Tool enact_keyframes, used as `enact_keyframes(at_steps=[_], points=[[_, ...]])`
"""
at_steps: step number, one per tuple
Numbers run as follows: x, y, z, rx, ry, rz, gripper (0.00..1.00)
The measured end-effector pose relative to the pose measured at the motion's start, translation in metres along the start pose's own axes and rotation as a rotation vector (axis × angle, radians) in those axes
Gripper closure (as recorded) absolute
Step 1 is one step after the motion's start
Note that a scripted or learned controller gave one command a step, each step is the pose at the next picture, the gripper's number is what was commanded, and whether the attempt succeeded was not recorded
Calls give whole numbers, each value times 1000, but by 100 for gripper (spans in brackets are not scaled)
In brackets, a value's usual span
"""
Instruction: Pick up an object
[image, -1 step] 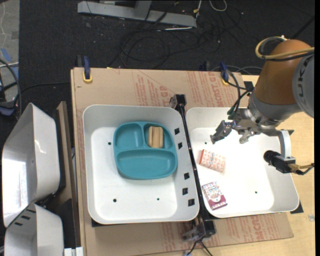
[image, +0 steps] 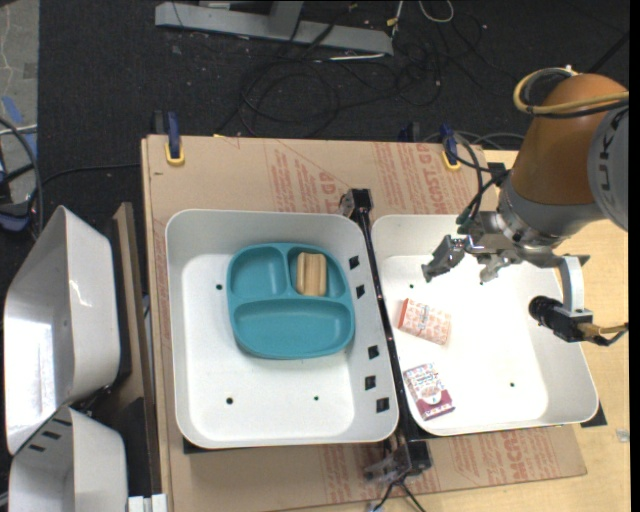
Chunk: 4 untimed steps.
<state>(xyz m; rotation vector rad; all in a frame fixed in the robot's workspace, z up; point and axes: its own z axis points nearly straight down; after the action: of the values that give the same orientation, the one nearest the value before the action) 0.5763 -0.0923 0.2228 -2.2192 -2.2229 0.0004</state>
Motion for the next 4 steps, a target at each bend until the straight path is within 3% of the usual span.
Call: enact_keyframes(at_steps=[2,3,4], points=[[-7,12,117,5,0,4,0],[-6,11,132,2,0,4,0],[-6,12,120,0,0,5,100]])
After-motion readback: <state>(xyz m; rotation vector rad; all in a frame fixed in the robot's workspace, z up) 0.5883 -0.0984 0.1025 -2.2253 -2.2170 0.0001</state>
